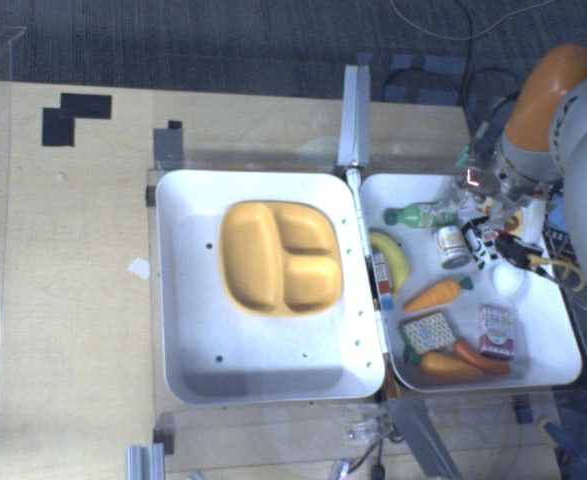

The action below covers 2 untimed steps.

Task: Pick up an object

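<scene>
My end effector (478, 236) hangs low over the far part of the right bin (563, 363), and whether it is open or closed I cannot tell (the wrist and its cables crowd it from this angle). Just beside it on the left stands a small metal can (452, 245), and farther left a green bottle (415, 215) lies on its side along the far wall. A banana (391, 258) lies near the bin's left wall, with a carrot (434, 295) slanting just right of it. Nearer in, a small checkered packet (429, 331) lies left of a pink carton (496, 331), and another carrot (478, 357) and an orange oblong item (448, 367) rest by the near wall. The left bin (188, 363) holds a yellow divided tray (280, 256). Both bins sit on the wooden tabletop (68, 298).
</scene>
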### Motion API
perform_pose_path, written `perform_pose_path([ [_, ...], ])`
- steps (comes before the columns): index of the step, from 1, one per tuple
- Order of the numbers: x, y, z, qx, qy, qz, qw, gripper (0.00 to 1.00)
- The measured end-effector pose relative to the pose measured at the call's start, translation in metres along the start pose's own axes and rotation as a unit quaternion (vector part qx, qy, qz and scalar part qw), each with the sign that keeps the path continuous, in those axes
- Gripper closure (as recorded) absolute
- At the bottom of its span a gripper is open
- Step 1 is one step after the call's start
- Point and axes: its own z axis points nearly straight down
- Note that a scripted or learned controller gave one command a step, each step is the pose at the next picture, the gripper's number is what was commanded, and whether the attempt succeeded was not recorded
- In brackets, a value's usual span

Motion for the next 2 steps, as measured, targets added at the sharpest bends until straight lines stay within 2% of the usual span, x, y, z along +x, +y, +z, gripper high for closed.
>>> perform_pose_path([
  [1,-0.002,0.003,-0.005,-0.004,0.007,-0.003,1.0000,0.00],
  [2,-0.003,0.008,-0.023,-0.014,0.003,-0.006,0.9999,1.00],
])
